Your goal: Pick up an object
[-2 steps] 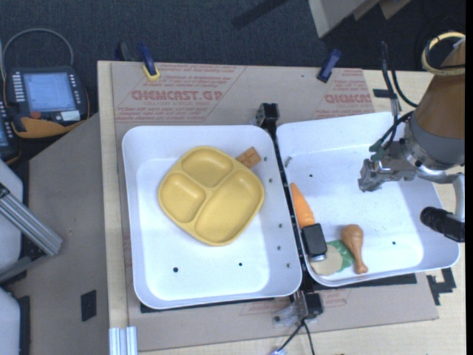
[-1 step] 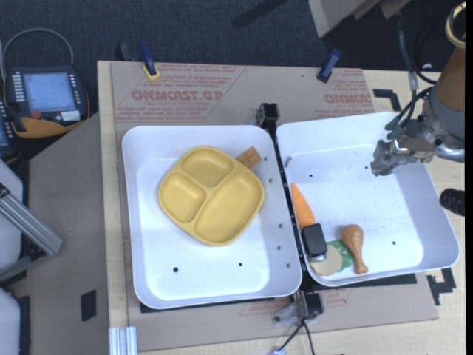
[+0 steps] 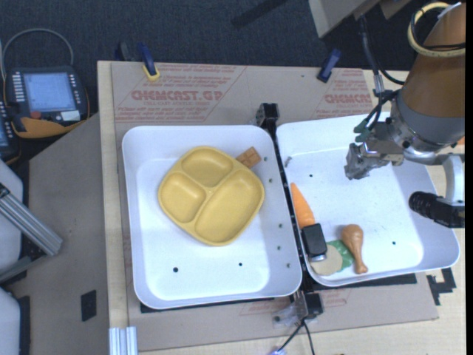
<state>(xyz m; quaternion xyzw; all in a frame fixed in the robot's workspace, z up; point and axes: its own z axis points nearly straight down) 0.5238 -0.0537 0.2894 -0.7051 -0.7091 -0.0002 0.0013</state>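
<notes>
Carrot (image 3: pixel 302 205) lies near, lower-left of the end effector (image 3: pixel 360 165), whose grip state cannot be told.

You have open floor across the right bin's (image 3: pixel 384 220) middle; carrot (image 3: pixel 302 206), black block (image 3: pixel 314 240) and drumstick (image 3: pixel 355 245) crowd its near-left corner.

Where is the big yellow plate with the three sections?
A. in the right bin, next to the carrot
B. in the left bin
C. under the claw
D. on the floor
B. The yellow plate lies in the left bin, while the carrot is in the right bin.
</notes>
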